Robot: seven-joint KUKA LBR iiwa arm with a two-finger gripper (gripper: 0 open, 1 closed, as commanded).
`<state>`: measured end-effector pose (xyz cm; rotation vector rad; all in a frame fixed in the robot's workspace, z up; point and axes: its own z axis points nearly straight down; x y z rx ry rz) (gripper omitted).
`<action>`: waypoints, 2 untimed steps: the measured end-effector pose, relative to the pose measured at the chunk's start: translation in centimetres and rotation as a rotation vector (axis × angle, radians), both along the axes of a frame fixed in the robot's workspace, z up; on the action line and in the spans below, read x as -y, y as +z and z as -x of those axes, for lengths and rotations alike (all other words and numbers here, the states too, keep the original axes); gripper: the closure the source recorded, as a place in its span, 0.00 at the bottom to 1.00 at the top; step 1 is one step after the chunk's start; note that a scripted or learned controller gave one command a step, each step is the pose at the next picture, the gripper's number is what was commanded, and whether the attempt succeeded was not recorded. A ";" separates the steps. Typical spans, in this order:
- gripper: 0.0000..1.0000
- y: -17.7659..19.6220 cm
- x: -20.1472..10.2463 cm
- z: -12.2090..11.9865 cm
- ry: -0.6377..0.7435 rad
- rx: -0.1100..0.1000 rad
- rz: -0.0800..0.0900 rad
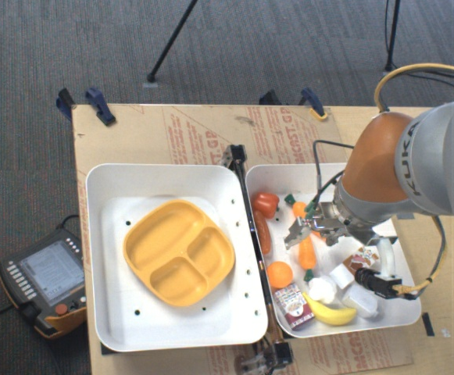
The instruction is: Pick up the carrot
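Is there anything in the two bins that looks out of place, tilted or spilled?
Nothing looks spilled or damaged. The yellow divided plate lies flat but turned askew in the left bin. The right bin is crowded: carrot, orange, banana and small packages lie jumbled together under the gripper.

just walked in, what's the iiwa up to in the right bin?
The arm reaches into the right bin, its hand low over the clutter. The carrot lies directly beneath the hand, beside an orange ball, with a banana and a red pepper nearby. Whether the hand actually grips the carrot is not clear from this angle. The left bin holds a yellow divided plate.
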<state>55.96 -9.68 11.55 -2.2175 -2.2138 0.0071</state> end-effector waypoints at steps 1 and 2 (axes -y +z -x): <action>0.00 -3.0 2.2 1.8 0.000 0.002 0.000; 1.00 -2.1 2.2 1.8 -0.005 -0.001 -0.001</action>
